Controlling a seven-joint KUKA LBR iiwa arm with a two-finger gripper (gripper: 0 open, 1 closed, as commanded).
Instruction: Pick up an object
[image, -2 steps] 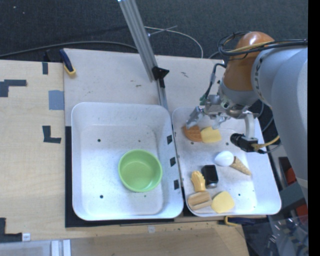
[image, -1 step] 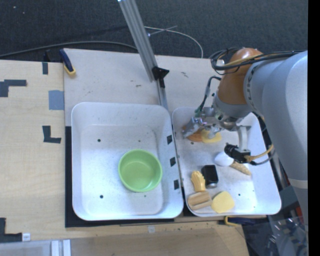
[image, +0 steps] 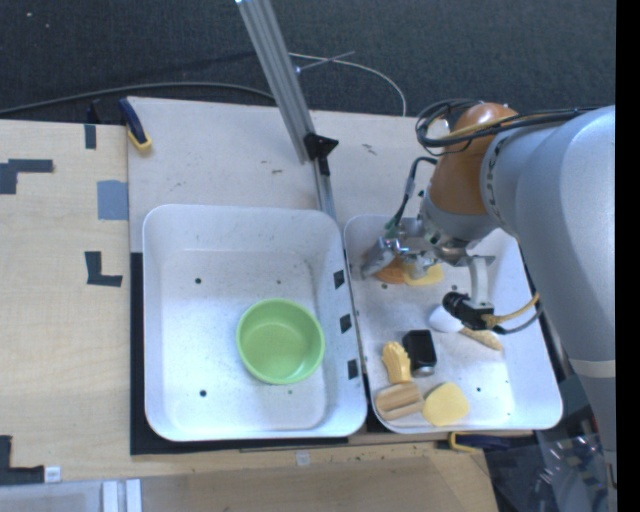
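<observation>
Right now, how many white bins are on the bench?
2. The left bin holds a green bowl; the right bin sits beside it, under the arm.

A green bowl (image: 281, 341) sits upright in the left bin. The right bin holds the rest — an orange-yellow piece (image: 410, 271) at its far end, a small black block (image: 420, 350) mid-bin, and yellow and tan toy foods (image: 423, 397) near the front edge.

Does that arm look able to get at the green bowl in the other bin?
Probably yes. The green bowl sits alone in the left bin, open from above, though the gripper is over the right bin.
</observation>
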